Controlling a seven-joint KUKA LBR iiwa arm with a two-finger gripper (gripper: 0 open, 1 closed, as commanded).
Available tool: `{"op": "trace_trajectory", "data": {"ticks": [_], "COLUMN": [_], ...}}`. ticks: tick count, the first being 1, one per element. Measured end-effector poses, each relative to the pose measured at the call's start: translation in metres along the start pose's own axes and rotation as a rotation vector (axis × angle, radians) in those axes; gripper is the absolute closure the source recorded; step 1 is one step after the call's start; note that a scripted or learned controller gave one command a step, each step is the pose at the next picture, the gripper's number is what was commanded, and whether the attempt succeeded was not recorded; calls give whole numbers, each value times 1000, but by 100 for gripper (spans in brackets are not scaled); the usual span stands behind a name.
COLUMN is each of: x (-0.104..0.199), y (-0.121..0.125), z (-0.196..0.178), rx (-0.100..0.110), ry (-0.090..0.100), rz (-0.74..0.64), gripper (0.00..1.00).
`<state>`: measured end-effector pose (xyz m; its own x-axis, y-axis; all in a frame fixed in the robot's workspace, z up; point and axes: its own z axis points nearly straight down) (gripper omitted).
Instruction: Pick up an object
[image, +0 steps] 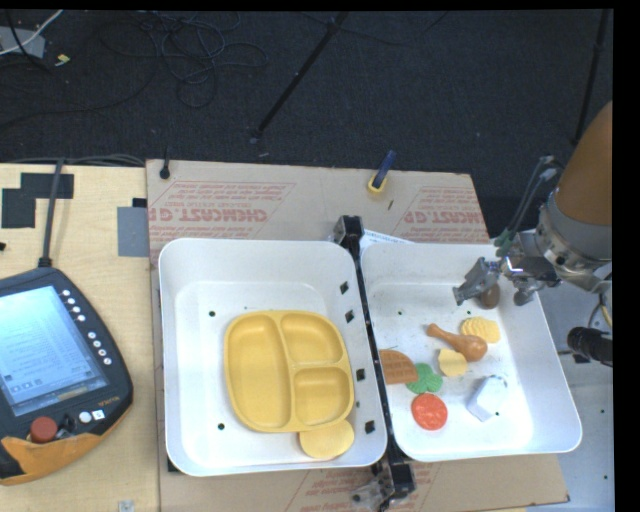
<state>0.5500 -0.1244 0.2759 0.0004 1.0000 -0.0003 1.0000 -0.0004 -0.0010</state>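
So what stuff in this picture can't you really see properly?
- Gripper: too small and dark to tell how its fingers stand.
- Brown thing below it: partly hidden by the gripper.
- Round yellow piece: tucked under the yellow tray.
- Arm: cut off at the right.

Cardboard sheet (300, 205) under the bins, red print upside down, reading uncertain

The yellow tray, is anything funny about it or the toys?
A bit. The tray sits tilted in the left bin, and a yellow disc pokes out from under its near edge. All the toy food, like the drumstick and the tomato, is jumbled in the right bin. Nothing looks broken.
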Motion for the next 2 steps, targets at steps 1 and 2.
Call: {"op": "trace_trajectory", "data": {"ticks": [1, 2], "x": [-1, 82], "y": [0, 49], "z": [-10, -113], "rx": [1, -13], "ry": [1, 2], "rz": [0, -10], "gripper": [100, 100]}}
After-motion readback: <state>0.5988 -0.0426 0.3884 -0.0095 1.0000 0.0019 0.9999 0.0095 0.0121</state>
